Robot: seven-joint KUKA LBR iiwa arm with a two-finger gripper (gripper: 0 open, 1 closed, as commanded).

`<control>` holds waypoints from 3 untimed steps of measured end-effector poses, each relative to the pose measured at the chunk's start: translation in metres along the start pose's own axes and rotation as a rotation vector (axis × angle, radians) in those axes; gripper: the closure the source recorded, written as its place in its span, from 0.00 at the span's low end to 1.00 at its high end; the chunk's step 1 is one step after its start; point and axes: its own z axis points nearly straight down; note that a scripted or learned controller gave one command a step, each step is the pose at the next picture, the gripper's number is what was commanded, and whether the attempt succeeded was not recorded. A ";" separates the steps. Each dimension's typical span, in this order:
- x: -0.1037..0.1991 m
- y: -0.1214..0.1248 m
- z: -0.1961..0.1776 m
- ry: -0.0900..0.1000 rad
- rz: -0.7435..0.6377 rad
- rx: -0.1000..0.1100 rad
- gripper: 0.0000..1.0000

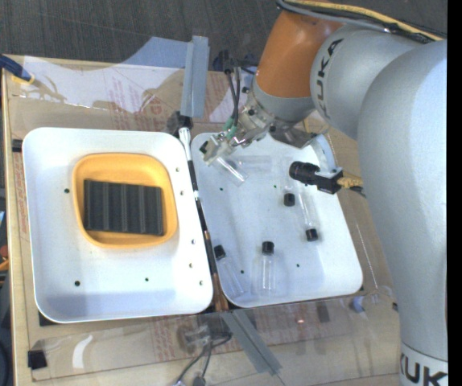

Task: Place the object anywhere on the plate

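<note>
A yellow plate (pixel 121 167) with a dark ridged middle lies in the left white bin (pixel 54 280). Several clear tubes with black caps lie in the right white bin (pixel 336 272): one (pixel 267 270) near the front, one (pixel 306 215) towards the right, and one (pixel 233 170) at the back left. My gripper (pixel 215 147) hangs low over the back left corner of the right bin, just above and left of that last tube. I see nothing clearly held in it.
A loose black cap (pixel 219 252) sits by the right bin's left wall and another (pixel 289 199) near its middle. A black fitting (pixel 311 174) on the arm juts over the bin. The arm's grey bulk covers the right side.
</note>
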 end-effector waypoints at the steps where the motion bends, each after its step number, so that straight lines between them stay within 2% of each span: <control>1: 0.022 0.021 -0.008 -0.003 -0.266 -0.003 1.00; 2: 0.050 -0.004 0.010 0.000 -0.399 0.000 1.00; 3: 0.050 -0.004 0.010 -0.001 -0.400 0.000 0.00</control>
